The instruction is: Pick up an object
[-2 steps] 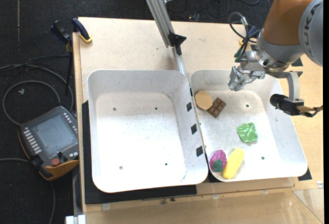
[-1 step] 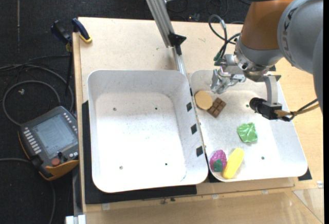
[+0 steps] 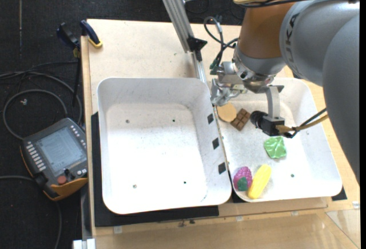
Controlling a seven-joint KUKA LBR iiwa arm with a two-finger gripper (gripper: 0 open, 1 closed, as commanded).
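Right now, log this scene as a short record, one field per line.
arm: grey KUKA arm reaching in from the right, over the right bin
gripper: gripper low at the right bin's left edge
right bin contents: tan round piece, brown block, green leaf-like item, purple item, yellow item
left bin: white, beside the right bin
bench extras: teach pendant at left
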